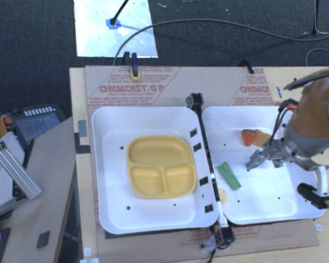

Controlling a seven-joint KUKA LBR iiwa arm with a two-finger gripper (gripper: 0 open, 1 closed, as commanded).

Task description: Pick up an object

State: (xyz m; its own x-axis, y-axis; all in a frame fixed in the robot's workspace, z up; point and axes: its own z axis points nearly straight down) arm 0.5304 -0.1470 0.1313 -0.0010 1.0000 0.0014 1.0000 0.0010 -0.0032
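Observation:
In the right bin [255, 209] a green oblong block [229, 175] lies near the left wall. An orange-red piece [252, 136] rests toward the bin's back, partly covered by the arm. A small yellow bit [222, 196] sits by the divider at the front left. My gripper [256, 161] hangs over the bin's middle, to the right of the green block and in front of the orange piece. Nothing shows between its fingers.
The left bin [108, 158] bears a yellow three-compartment tray [160, 166]. A black divider rail [204, 153] with clips runs between the bins. The orange-banded arm [313, 116] covers the right bin's right side. A black bracket [311, 194] sticks out near the front right corner.

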